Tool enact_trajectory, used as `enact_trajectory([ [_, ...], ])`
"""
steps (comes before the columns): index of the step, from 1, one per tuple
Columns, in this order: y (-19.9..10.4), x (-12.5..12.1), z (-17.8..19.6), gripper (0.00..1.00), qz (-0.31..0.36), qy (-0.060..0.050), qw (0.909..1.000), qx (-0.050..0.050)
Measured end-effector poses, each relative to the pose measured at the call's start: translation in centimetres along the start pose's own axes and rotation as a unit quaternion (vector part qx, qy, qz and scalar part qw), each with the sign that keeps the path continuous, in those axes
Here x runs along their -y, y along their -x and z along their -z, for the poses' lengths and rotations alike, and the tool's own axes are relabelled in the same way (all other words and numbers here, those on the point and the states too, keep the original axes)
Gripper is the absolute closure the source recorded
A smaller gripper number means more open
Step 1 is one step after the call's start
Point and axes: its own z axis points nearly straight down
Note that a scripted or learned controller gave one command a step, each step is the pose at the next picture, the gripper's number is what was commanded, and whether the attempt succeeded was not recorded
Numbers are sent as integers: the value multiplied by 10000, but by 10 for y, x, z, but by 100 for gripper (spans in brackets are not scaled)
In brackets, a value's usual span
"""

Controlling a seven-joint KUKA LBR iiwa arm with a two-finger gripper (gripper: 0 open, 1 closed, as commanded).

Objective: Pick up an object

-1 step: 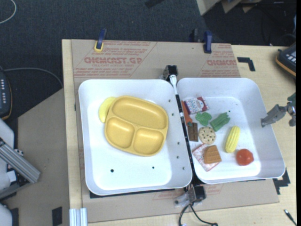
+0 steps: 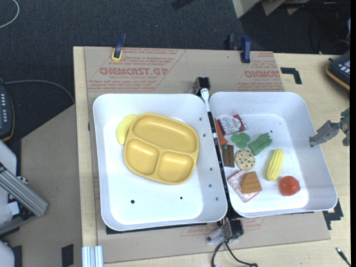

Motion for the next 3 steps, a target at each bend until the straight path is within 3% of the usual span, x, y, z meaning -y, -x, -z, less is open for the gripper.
enact_trajectory([
  [3, -12, 5, -157, 0, -2, -11, 10000, -10],
])
